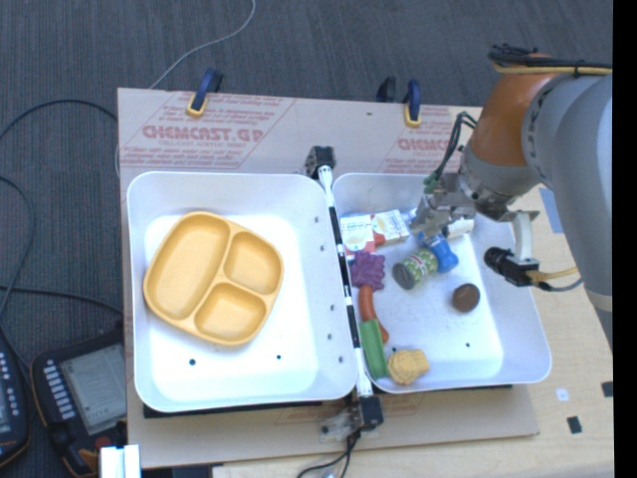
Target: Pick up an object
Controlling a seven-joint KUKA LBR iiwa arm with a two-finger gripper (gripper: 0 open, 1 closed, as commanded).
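Both bins [139, 267] sit side by side; toys crowd the right one. My pincer [435, 217] hangs over the can [416, 268]; its grip I cannot tell.

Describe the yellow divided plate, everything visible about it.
The yellow divided plate looks like matte moulded plastic with rounded corners. Raised ridges split it into three compartments: one long and two smaller. It lies flat, turned at an angle, on the floor of the left bin, apart from the walls. Nothing sits in it.

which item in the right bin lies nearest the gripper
The small blue object, directly below the gripper; the green-labelled can and brown ball lie farther off.
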